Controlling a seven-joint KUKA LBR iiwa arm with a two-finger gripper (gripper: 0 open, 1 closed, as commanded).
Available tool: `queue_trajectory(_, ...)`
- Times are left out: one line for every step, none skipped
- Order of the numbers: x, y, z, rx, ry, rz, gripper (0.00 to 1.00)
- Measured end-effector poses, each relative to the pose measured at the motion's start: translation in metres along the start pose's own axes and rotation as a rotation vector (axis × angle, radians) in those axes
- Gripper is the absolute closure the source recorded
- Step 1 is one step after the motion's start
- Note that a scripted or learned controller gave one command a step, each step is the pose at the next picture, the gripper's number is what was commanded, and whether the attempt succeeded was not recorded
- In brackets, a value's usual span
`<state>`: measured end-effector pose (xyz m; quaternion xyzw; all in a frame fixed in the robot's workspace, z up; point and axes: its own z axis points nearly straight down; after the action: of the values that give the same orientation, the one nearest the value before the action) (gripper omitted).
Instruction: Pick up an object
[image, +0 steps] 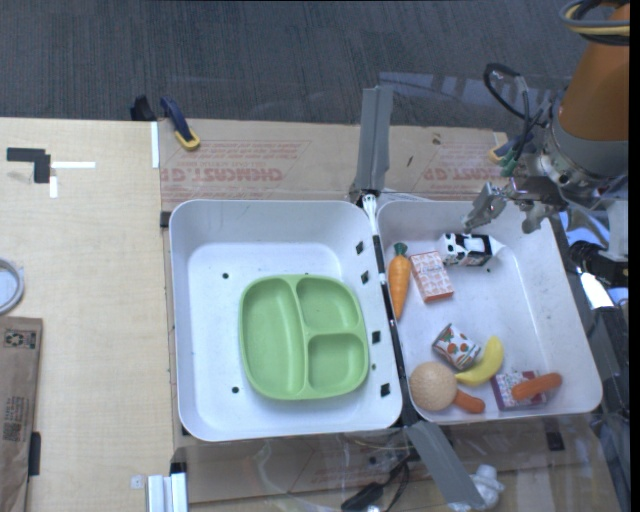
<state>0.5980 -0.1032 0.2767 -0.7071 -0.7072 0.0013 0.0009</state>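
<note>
Approaching: open, empty gripper (497, 205) hovering above toy cow (468, 248) in right bin (570, 300); next, lowering and closing.

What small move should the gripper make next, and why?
Probably lower a little, toward the black-and-white toy cow. The gripper hovers just above and to the cow's right in the right bin, holding nothing, and the cow stands apart from the other toys.

Right bin (560, 300) centre bare; toys crowd its front; green plate (305, 337) fills left bin (200, 300) middle.
</note>
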Motion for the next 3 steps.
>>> queue_trajectory(-0.002,-0.045,0.148,0.001,0.001,0.158,0.0)
queue_trajectory(-0.004,-0.107,0.187,0.001,0.001,0.06,0.0)
queue_trajectory(-0.005,-0.107,0.178,0.001,0.001,0.065,1.0)
